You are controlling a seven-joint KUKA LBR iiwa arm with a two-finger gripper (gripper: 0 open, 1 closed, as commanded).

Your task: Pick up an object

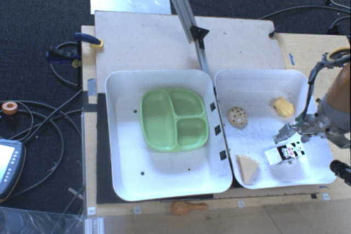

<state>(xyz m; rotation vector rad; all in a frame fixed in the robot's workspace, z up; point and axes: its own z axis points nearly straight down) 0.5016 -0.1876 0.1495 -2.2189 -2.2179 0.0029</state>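
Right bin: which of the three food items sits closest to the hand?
The yellow piece near the bin's far right wall, just beyond the hand. The round speckled cookie and tan wedge lie farther left.

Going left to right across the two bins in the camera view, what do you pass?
Green divided tray → round speckled ball → tan wedge → yellow piece → the tool at the right bin's far side.
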